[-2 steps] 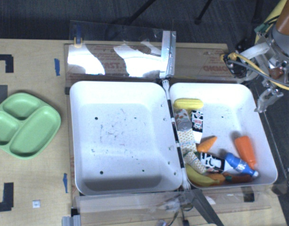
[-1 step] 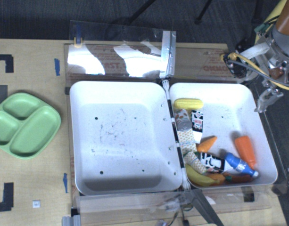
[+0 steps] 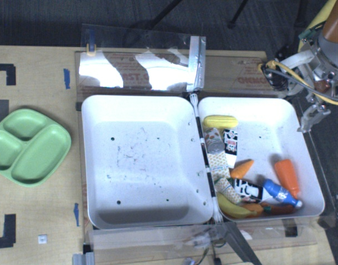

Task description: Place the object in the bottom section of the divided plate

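A green divided plate [image 3: 28, 146] lies on the wooden bench, left of both bins, with two small sections at its upper left and one large section at its lower right. The right bin [image 3: 268, 120] holds a heap of small things: a yellow block [image 3: 220, 121], a small can [image 3: 214, 141], a black-and-white carton [image 3: 230, 141], an orange carrot [image 3: 241, 167], an orange cone-shaped piece [image 3: 287, 175], a blue bottle [image 3: 279, 192] and a banana [image 3: 235, 208]. My gripper [image 3: 312, 114] hangs over the right bin's upper right rim, apart from all of them, with nothing seen in it.
The left bin [image 3: 141, 159] lies between the plate and the right bin. A clear plastic sheet [image 3: 141, 65] stands behind the left bin. Cables [image 3: 279, 73] trail from the arm at the upper right. Black tape marks [image 3: 6, 73] sit on the bench at far left.
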